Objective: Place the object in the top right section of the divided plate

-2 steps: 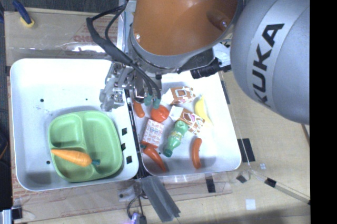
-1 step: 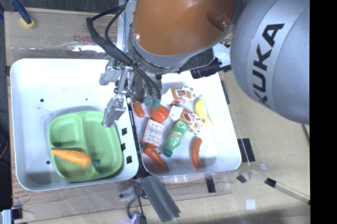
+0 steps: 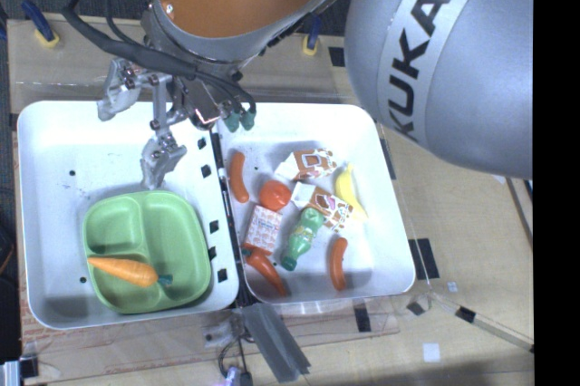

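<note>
A green divided plate (image 3: 186, 221) lies in the left white bin (image 3: 54, 158), towards its front. An orange carrot (image 3: 125, 270) with a green stem end rests in the plate's long front section, slanting slightly. The plate's two rear sections hold nothing. My gripper (image 3: 162, 159) hangs from the orange-banded wrist just behind the plate's rear edge, over the bin floor. I see nothing gripped in it. The big arm hides the bench behind the bins.
The right bin (image 3: 385, 194) holds several items: a red sausage (image 3: 237, 176), a tomato (image 3: 275, 194), a banana (image 3: 347, 189), two snack boxes (image 3: 314, 163), a green bottle (image 3: 301, 239), a pink packet (image 3: 264, 228) and another sausage (image 3: 337, 262). The divider between the bins (image 3: 220, 212) runs right of the plate.
</note>
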Robot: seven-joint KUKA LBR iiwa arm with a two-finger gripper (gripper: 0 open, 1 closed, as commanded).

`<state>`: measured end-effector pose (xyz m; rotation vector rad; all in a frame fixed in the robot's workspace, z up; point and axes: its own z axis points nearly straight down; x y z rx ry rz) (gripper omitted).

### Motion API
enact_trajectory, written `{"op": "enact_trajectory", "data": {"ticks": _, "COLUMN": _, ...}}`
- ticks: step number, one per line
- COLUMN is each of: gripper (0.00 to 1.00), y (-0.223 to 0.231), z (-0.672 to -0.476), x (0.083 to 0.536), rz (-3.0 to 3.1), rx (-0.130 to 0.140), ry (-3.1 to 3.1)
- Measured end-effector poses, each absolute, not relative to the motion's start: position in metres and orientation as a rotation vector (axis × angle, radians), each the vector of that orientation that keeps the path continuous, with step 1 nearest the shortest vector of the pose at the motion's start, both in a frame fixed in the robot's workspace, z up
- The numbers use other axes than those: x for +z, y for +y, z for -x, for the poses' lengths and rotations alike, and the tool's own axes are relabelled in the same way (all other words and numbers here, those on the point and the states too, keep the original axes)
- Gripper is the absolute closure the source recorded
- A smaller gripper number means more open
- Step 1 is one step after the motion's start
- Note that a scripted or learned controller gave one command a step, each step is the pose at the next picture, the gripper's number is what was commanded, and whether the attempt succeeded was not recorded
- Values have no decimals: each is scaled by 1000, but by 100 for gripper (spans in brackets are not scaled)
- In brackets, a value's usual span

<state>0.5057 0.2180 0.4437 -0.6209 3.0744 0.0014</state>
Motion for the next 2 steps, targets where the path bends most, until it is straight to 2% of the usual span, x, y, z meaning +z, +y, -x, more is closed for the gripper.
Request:
{"op": "enact_trajectory", "data": {"ticks": 1, "gripper": 100, "y": 220, "z": -506, "x": 455, "rz": 628, "rx": 2, "ry": 3067}}
{"op": "enact_trajectory", "data": {"ticks": 2, "gripper": 100, "y": 217, "z": -490, "x": 344, "rz": 425, "rx": -2, "ry": 3111}}
